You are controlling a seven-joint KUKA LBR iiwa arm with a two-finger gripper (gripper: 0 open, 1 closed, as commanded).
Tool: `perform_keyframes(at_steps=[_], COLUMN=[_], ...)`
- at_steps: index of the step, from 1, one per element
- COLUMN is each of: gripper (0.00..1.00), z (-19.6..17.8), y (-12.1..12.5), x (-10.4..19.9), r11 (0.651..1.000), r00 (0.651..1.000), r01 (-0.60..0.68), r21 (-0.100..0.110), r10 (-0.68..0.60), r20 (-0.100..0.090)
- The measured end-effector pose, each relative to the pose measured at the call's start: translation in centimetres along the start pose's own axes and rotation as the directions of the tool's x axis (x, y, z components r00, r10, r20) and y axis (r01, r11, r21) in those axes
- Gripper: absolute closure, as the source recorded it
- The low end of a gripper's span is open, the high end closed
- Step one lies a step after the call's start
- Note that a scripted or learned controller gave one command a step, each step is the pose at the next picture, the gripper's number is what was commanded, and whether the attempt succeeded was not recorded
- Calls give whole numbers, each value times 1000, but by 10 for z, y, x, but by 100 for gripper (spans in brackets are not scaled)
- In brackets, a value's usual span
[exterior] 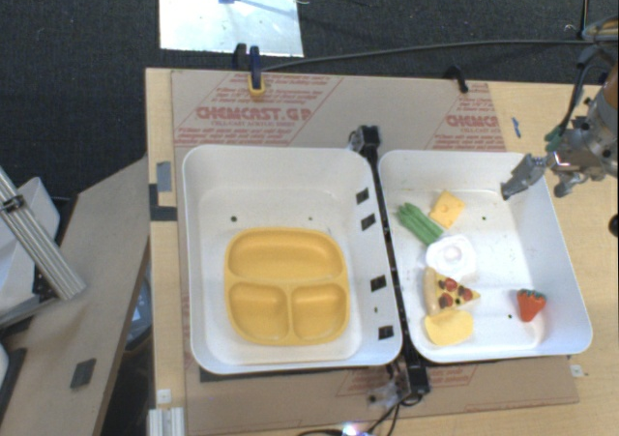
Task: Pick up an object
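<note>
A: Where is the hand [542, 178]?

B: At the right edge of the view, over the far right rim of the right bin [566, 260]. Its two fingers stand apart with nothing between them, so it is released.

A: And the things to pick?

B: All in the right bin, toward its left half. A green bean pod [418, 223] lies beside a cheese wedge [446, 208]. Below them sit a white fried egg [451, 255], a pizza slice [447, 291] and a yellow piece [449, 329]. A strawberry [530, 304] lies apart near the right wall.

A: The left bin [208, 231]?

B: It holds a yellow divided plate [286, 285], flat on the bottom. Both bins rest on the surface [334, 105].
</note>
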State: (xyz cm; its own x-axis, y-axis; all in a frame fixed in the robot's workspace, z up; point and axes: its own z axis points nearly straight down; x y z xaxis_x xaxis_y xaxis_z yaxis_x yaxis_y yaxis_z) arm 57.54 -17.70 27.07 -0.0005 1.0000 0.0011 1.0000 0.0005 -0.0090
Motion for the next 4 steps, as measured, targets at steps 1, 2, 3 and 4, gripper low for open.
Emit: perform_keyframes(at_steps=[1,2,3,4], gripper=[0,0,0,0], z=[-7,45,95,137], y=[2,4,4,-2], x=[1,11,20,22], r11=[1000,1000,1000,1000], r00=[1000,1000,1000,1000], r01=[3,4,4,2], r21=[-11,-12,-11,-10], r10=[-3,-4,-4,-2], r20=[2,2,1,1])
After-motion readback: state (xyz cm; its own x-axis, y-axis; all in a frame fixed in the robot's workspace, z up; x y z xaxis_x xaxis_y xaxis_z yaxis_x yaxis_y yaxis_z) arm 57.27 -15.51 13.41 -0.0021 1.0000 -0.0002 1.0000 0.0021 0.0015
